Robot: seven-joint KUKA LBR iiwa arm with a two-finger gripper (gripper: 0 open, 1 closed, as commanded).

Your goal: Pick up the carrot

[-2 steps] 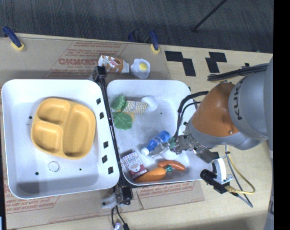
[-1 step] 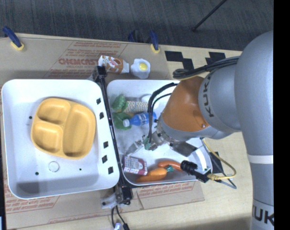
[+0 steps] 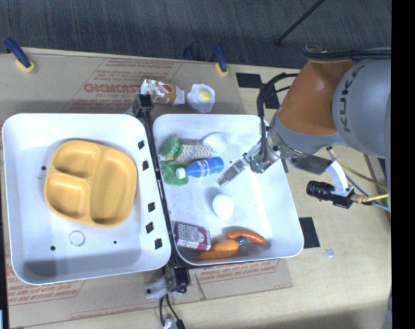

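The carrot (image 3: 219, 250) is orange and lies flat along the front wall of the right bin (image 3: 284, 211), next to a red-orange sausage-shaped item (image 3: 246, 236). My gripper (image 3: 229, 175) hangs over the middle of the same bin, pointing down and to the left. It is well behind the carrot, just right of a blue bottle (image 3: 202, 168) and above a white egg (image 3: 223, 205). Nothing shows in its grasp.
A dark red packet (image 3: 192, 236) lies left of the carrot. Green leafy pieces (image 3: 170, 149) and a white lump (image 3: 215, 142) sit at the bin's back. The left bin (image 3: 18, 204) holds a yellow divided plate (image 3: 90, 181). Two small items (image 3: 159, 91) (image 3: 202, 97) rest behind the bins.
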